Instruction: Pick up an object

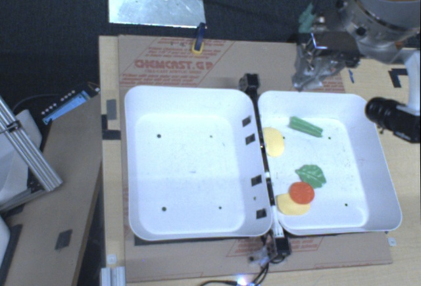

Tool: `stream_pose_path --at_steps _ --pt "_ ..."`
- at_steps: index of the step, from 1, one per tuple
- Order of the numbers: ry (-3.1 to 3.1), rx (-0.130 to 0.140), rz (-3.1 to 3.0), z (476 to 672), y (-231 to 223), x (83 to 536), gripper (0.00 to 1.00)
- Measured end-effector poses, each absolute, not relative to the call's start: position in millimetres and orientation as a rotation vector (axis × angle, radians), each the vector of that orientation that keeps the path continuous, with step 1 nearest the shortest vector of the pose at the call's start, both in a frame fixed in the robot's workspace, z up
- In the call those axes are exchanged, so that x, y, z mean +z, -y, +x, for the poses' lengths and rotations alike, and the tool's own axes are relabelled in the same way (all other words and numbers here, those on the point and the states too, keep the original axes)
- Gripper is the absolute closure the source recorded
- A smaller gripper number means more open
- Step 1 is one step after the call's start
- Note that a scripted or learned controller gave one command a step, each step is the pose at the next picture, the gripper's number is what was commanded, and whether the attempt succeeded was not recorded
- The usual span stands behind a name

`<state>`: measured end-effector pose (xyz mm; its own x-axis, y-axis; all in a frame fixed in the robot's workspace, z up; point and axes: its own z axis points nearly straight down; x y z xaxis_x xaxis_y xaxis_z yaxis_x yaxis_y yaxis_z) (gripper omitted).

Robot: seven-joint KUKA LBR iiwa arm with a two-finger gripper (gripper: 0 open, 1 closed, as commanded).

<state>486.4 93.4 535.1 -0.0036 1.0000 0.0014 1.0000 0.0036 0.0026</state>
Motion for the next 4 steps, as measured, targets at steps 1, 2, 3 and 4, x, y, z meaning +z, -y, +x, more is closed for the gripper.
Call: stream_pose_path --at_steps 1,2,3,4 --pt "-2.217 0.003 2.221 563.1 -67.9 534.3 1.0" --pt "-2.23 0.004 2.214 497.4 -93.2 535.8 1.0" --pt "-2.226 0.004 2.216 486.1 -101.9 535.3 1.0" --pt "-2.225 0.005 2.217 486.4 -111.1 535.1 1.0"
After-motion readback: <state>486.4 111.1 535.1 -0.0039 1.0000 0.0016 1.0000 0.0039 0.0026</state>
